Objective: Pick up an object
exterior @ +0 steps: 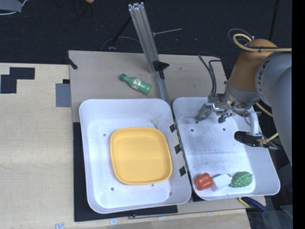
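Grey-fingered and spread apart with nothing between them, the gripper (213, 114) hangs over the right bin's (214, 151) far edge, while a red pepper (204, 181), white block (221, 181) and green toy (240, 179) lie along its near edge.

A robotics laboratory test bench. A grey and orange robot arm (259, 78) reaches over two shallow white bins (90, 128) set side by side on a plywood board (190, 75). Loose cables (212, 78) run along the arm, and an aluminium rail (145, 32) slants up from the board. The props are toys rather than household goods: a yellow plate (140, 155), a small green bottle (136, 84), and plastic play food (224, 180). Dark carpet (57, 23) lies behind the bench.
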You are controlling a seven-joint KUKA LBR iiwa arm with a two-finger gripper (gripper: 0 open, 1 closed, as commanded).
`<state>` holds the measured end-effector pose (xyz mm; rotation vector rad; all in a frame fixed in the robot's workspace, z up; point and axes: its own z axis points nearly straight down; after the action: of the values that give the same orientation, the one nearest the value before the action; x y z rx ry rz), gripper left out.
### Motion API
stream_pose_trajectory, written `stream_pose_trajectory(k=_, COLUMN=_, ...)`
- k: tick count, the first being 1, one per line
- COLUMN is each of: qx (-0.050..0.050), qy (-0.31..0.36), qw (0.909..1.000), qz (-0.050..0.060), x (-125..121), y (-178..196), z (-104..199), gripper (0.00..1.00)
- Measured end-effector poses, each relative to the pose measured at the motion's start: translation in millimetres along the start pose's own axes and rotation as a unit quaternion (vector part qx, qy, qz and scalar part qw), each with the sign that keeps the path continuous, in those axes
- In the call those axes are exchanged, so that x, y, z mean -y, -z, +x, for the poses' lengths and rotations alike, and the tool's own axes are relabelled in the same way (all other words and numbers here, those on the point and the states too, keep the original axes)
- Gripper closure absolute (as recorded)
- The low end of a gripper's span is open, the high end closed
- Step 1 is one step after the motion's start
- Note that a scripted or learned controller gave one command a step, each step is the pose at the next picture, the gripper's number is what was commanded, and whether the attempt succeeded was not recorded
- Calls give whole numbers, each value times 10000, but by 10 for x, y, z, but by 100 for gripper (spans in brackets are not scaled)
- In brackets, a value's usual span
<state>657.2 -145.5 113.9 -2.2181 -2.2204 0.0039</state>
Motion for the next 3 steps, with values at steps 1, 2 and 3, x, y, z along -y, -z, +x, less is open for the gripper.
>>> stream_pose_trajectory(k=1, qx=1, qy=2, qw=10000, qz=-9, x=2, y=-238, z=11, gripper=0)
stream_pose_trajectory(k=2, qx=2, qy=2, qw=10000, qz=-18, x=-2, y=-125, z=9, gripper=100)
stream_pose_trajectory(k=3, qx=6, qy=-9, qw=10000, qz=-41, x=89, y=384, z=7, gripper=100)
